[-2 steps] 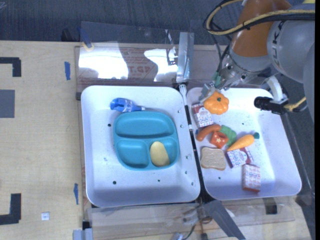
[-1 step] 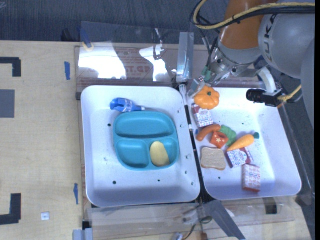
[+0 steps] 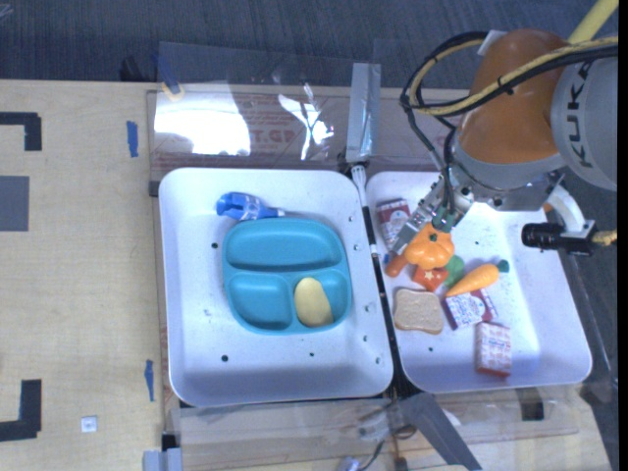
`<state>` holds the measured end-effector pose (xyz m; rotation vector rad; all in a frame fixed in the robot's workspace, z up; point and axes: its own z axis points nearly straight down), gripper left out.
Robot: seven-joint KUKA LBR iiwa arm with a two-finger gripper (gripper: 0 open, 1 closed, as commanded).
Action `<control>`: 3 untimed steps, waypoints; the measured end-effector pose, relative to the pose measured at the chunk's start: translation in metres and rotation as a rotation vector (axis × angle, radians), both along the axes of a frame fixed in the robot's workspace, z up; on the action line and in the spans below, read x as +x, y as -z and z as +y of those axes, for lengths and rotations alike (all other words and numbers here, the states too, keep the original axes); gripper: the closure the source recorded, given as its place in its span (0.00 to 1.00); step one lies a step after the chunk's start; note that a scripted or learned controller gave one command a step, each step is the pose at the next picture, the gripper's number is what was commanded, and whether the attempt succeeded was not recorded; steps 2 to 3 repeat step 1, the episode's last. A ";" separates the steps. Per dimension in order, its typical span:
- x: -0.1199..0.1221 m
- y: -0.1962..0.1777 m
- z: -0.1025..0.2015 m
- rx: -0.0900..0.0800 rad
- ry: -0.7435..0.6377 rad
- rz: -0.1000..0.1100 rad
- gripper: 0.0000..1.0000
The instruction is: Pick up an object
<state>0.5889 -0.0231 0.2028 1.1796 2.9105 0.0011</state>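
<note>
My gripper (image 3: 435, 214) hangs low over the back left part of the right bin (image 3: 549, 356), just above an orange toy pepper (image 3: 432, 248). Right beside it lie a red-and-white packet (image 3: 392, 214) and a small orange stick (image 3: 396, 261). In front of the pepper are a red piece (image 3: 429, 277), a carrot (image 3: 473, 278), a slice of toast (image 3: 419, 311) and two more red packets (image 3: 466, 309) (image 3: 494, 348). I see nothing lifted off the bin floor.
The left bin (image 3: 186, 292) holds a blue compartment tray (image 3: 280, 248) with a yellow potato-like item (image 3: 312, 301) in its front right cell, and a small blue object (image 3: 238, 204) behind it. The arm's orange band (image 3: 510, 106) and cables overhang the right bin's back.
</note>
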 end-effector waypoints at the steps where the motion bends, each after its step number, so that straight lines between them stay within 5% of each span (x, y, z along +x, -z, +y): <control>1: 0.018 0.019 0.019 0.000 0.464 0.000 1.00; 3: 0.018 0.019 0.019 0.000 0.464 0.000 1.00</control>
